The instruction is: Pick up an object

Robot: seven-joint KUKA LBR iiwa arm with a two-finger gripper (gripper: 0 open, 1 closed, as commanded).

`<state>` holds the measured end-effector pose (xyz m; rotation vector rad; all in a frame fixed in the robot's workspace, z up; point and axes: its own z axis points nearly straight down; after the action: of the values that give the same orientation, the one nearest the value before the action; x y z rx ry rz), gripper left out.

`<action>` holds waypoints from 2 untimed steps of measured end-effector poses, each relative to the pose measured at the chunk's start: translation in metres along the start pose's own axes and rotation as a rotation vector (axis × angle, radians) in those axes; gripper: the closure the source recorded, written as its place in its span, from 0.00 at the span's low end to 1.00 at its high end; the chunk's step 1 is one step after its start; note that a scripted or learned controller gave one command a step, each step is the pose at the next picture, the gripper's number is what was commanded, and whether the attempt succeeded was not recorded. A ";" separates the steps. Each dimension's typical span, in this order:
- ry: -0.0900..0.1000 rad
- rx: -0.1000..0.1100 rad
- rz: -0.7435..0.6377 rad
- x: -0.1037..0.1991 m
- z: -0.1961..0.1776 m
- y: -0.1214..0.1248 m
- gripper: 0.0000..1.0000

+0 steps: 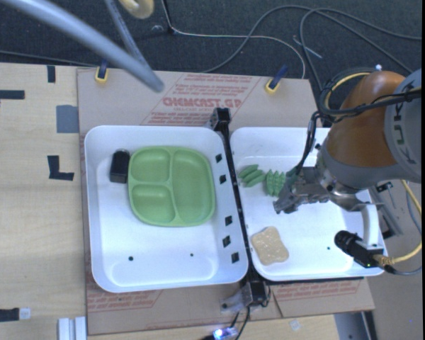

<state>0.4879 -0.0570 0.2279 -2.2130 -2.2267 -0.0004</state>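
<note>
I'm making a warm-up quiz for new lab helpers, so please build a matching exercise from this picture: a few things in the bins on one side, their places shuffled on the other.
Things:
1. green divided plate
2. black block
3. tan cracker-like piece
4. green ridged toy

Places:
A. right bin, near its front edge
B. left bin, middle
C. right bin, beside the gripper
D. left bin, against the plate's left side

Pairs: 1-B, 2-D, 3-A, 4-C
</note>
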 end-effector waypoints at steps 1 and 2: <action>-0.001 0.001 0.001 0.043 0.005 0.000 1.00; 0.000 0.003 0.000 0.098 0.015 -0.003 1.00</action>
<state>0.4842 0.0414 0.2130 -2.2117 -2.2257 0.0030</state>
